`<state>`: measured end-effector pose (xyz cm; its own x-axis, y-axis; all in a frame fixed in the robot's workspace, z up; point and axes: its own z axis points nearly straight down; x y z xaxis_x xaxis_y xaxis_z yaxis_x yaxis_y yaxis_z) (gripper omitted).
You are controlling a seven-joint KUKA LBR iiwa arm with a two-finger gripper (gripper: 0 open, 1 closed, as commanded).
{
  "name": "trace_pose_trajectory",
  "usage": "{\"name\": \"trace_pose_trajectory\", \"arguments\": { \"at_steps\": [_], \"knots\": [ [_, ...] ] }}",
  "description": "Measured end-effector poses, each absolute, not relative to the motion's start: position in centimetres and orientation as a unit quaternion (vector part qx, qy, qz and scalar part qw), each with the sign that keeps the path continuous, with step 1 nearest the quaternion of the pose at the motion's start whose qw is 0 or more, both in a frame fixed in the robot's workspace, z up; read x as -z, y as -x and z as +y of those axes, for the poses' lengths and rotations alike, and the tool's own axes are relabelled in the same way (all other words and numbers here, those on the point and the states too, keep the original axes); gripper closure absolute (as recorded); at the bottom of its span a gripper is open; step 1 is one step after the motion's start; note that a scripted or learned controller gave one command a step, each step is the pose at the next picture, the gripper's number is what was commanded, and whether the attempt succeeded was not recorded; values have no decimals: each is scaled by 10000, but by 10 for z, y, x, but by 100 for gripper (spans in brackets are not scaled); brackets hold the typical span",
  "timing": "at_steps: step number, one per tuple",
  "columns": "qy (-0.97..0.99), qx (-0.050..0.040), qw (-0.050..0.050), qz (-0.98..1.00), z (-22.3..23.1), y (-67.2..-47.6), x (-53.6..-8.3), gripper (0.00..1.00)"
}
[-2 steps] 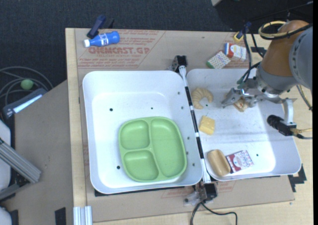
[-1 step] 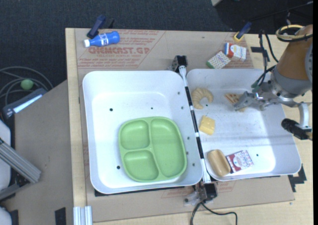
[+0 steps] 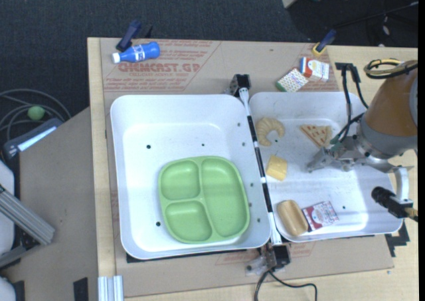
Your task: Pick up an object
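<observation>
Evidently nothing was yet picked up: the gripper (image 3: 325, 159) hung low in the right bin (image 3: 292, 103), how wide it stood I cannot tell, while the cheese wedge (image 3: 277, 168) lay untouched near it.

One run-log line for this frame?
gripper: low in right bin, nothing visibly held | nearest: pizza slice, cheese | left bin: green tray
</observation>
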<state>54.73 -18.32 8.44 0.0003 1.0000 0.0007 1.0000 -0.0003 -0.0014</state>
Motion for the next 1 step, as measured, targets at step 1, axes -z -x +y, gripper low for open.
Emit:
{"name": "trace_pose_trajectory", "arguments": {
  "at_steps": [1],
  "knots": [
    [7066, 7, -15, -7076, -192, -654, -110, 0]
  ]
}}
